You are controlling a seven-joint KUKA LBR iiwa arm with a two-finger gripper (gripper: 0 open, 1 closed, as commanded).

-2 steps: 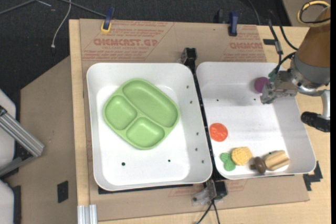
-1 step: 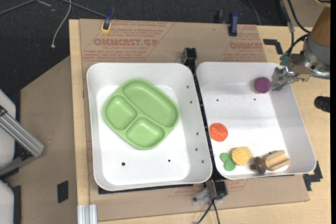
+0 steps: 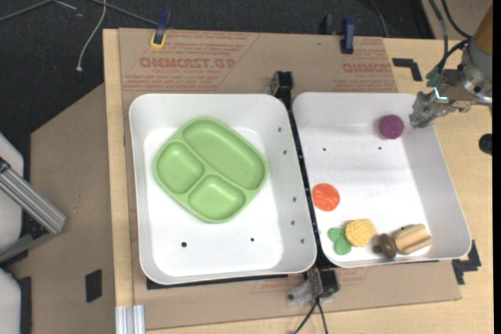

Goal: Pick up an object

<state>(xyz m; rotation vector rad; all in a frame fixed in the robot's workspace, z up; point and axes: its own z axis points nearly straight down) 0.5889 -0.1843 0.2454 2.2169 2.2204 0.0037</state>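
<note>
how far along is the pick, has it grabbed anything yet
Nothing looks picked yet. The gripper is at the right bin's far right edge, beside the purple ball, which rests on the bin floor. Closing on an object and lifting are left.

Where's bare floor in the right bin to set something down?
Right bin: bare through the middle, between the purple ball and the orange piece. Crowded along the near wall: corn, green piece, wooden piece.
</note>
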